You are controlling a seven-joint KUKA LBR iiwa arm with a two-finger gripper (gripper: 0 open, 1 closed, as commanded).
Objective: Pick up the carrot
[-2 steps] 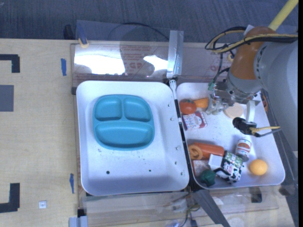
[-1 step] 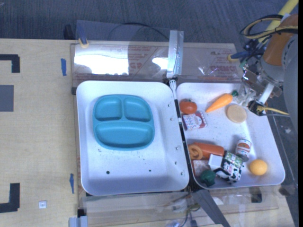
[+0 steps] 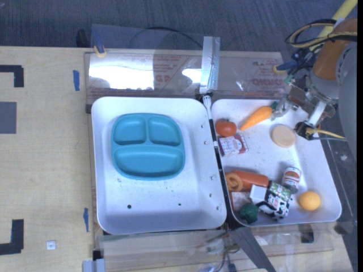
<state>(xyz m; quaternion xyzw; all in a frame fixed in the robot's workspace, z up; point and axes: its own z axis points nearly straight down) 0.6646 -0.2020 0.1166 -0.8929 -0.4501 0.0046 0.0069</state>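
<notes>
Orange carrot (image 3: 256, 117): smooth and pointed, lying at a slant near the top of the right bin (image 3: 332, 174), fat end up by the claw.
Claw (image 3: 295, 113): metal, just to the right of the carrot's fat end, low over the bin. I cannot tell how wide it is, and I cannot tell if it touches the carrot.
Tan disc (image 3: 283, 136): round and flat, just below the claw.
Tomato (image 3: 226, 127): red and round, left of the carrot tip, with a small packet (image 3: 233, 145) under it.
Lower pile: an orange tube shape (image 3: 247, 180), a small can (image 3: 291, 177), a black and white box (image 3: 277, 199), a green lump (image 3: 248, 212), a round orange ball (image 3: 309, 200).
Left bin (image 3: 108, 208): white, holding a blue plastic tray (image 3: 148, 145) with three parts.
Table (image 3: 39, 169): pale wood.
</notes>
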